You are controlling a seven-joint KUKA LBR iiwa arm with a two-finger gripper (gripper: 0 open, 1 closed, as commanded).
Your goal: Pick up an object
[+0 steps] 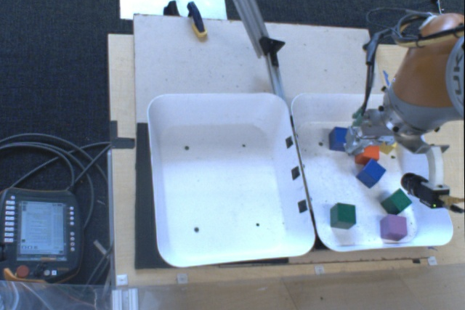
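Camera view: gripper (361,143) low in right bin (320,229) near its far edge, finger state unclear, crowded by orange block (369,153) and two blue cubes (338,138), so it may nudge them and miss.

Six small blocks lie in the right bin (320,116), placed here relative to the orange block (368,153) near its upper middle. A blue cube (338,138) sits to its upper left and a second, tilted blue cube (371,173) just below it. Farther down lie a dark green cube (343,215) to the lower left, a tilted green block (397,202) to the lower right, and a purple block (393,227) lowest.
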